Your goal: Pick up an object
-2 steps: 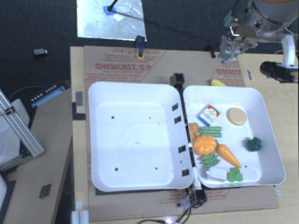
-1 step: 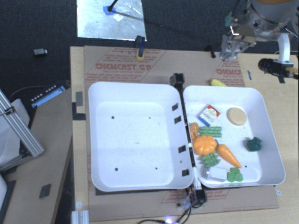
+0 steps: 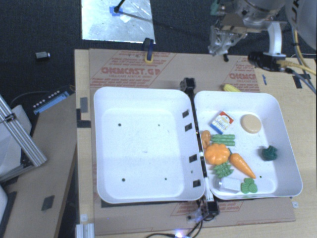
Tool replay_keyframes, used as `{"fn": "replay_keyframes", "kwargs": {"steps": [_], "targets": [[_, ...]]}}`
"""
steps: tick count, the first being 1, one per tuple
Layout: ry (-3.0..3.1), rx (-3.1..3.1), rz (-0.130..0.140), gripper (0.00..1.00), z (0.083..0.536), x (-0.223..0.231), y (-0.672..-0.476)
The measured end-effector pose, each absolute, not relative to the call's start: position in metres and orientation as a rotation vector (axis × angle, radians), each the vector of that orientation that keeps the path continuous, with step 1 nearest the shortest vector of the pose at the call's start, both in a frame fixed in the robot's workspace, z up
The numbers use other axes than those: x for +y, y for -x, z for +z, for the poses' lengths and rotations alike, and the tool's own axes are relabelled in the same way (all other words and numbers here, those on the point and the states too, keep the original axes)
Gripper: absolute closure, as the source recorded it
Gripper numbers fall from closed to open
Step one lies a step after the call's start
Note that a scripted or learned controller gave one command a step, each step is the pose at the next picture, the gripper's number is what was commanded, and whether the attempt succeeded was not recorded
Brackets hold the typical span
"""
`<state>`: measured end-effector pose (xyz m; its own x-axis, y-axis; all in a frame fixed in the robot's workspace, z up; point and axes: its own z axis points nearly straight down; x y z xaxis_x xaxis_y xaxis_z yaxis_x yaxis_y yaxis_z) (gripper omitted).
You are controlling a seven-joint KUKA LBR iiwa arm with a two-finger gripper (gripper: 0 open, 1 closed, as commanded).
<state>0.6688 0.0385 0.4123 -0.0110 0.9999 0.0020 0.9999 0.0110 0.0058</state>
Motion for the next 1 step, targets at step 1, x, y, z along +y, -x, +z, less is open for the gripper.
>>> {"fn": "replay_keyframes", "kwargs": {"steps": [1], "targets": [[-2.223,2.218,-0.002,1.0,0.379,-0.0122,-0.6683]]}}
